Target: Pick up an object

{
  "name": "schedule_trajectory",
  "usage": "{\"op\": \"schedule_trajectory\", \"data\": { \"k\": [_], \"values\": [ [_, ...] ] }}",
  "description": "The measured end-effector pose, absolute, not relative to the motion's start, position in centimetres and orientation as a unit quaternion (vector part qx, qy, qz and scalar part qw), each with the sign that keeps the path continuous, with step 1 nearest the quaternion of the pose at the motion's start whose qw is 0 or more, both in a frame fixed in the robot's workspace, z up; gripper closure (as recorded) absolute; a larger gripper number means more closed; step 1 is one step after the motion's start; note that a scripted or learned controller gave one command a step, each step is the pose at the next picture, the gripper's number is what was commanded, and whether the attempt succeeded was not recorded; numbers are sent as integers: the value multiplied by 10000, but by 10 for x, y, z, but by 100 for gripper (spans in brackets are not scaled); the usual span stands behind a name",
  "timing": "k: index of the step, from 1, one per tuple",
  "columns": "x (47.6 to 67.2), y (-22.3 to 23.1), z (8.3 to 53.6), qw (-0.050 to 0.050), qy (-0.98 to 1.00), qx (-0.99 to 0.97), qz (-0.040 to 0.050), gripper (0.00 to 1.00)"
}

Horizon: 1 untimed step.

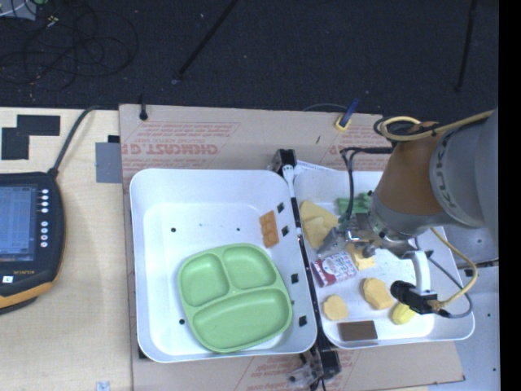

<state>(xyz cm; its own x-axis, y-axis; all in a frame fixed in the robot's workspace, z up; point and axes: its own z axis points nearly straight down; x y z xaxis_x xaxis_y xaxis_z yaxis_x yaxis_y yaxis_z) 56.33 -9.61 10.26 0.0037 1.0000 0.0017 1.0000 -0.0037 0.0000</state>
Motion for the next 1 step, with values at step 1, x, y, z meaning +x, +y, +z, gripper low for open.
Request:
{"op": "schedule_trajectory", "data": {
  "k": [1],
  "values": [
    [623, -125, 91, -14, -7083, -7059, -6, 0]
  ]
}}
